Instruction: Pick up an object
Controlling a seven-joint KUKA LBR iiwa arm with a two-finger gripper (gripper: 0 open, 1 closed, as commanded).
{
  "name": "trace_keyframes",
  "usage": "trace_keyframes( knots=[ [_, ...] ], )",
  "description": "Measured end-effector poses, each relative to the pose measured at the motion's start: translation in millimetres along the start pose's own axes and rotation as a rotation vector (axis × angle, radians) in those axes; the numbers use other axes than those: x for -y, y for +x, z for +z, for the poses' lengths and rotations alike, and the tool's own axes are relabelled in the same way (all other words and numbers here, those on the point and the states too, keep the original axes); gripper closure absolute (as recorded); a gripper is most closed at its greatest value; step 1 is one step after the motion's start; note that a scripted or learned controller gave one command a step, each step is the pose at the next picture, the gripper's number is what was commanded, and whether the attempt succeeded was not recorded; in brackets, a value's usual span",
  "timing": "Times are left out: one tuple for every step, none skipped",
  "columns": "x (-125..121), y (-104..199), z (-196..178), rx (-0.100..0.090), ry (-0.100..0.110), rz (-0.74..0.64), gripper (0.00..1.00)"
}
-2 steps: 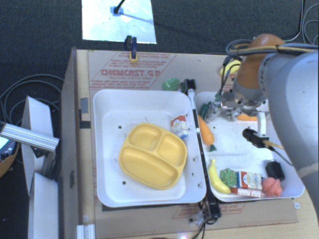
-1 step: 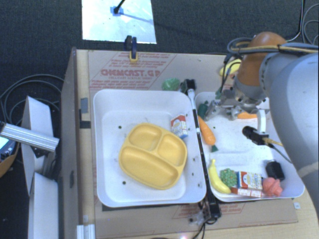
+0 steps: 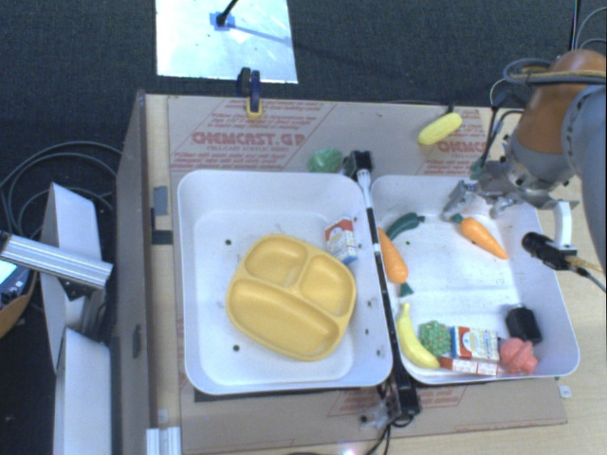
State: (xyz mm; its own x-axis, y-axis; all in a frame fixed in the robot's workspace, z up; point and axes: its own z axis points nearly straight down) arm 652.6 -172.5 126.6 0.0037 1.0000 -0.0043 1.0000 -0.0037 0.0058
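Observation:
My gripper (image 3: 474, 207) hangs over the far right part of the right bin (image 3: 455, 278), its fingers spread open with nothing between them. An orange carrot (image 3: 484, 237) lies on the bin floor just below and in front of the fingertips. A second carrot (image 3: 394, 259) lies along the bin's left wall beside a dark green piece (image 3: 406, 224). Along the near edge sit a banana (image 3: 413, 337), a green item (image 3: 434, 335), a red and white box (image 3: 471, 344), a pink item (image 3: 519, 356) and a black item (image 3: 523, 323).
The left bin (image 3: 204, 254) holds a yellow divided plate (image 3: 292, 295) and a small carton (image 3: 341, 240). On the cardboard behind the bins lie a yellow item (image 3: 440, 128) and a green item (image 3: 325, 160).

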Motion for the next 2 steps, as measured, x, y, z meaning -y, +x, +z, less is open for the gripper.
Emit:
trace_keyframes(
  knots=[
    [5.9,-22.3,39.7,-0.003,0.005,-0.003,0.00],
    [47.2,-4.6,42.2,-0.005,0.008,-0.003,0.00]
  ],
)
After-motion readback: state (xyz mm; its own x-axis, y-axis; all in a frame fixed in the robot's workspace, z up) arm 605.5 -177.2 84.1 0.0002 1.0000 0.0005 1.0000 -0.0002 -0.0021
